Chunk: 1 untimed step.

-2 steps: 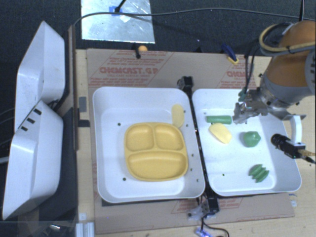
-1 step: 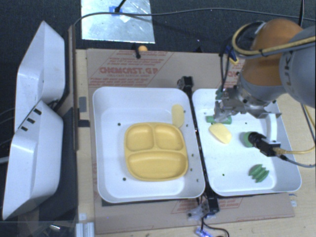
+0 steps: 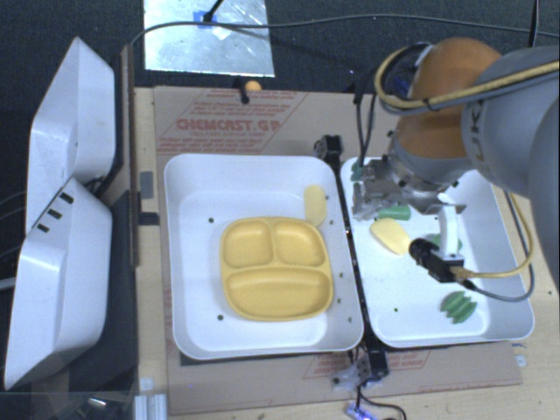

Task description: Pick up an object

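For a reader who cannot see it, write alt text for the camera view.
A grey robot arm with an orange band reaches from the right over the right white bin, which holds a pale yellow piece and green pieces. The left bin holds a yellow divided plate and a small pale yellow piece.

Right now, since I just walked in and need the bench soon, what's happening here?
The robot arm is reaching into the right bin, its gripper low over a green piece and a pale yellow piece. Nothing is visibly held. Another green piece lies nearer the front. The left bin holds a yellow divided plate and a small yellow piece.
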Motion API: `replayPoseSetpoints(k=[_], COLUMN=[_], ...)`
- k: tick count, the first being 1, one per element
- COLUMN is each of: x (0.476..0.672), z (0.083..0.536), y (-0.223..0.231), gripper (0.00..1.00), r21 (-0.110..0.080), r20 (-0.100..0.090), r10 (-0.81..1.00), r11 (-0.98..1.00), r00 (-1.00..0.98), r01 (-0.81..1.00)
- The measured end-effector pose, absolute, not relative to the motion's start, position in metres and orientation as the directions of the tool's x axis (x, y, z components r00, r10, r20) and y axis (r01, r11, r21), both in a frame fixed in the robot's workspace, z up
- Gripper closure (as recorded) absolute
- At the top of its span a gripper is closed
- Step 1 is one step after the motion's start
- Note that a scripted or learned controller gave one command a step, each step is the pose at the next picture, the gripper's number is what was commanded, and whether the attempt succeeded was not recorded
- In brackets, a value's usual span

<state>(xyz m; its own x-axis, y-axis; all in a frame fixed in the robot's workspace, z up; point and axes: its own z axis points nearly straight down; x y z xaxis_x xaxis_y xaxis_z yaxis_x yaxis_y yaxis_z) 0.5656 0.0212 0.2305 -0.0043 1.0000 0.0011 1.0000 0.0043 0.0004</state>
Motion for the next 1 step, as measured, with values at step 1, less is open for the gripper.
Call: replayPoseSetpoints(k=[1], x=[0.5679], z=[0.2188], y=[0.0760], gripper=[1.00], r21=[0.000], r20=[0.001], r10=[1.000], r11=[0.005], r00=[-0.005], r01=[1.000])
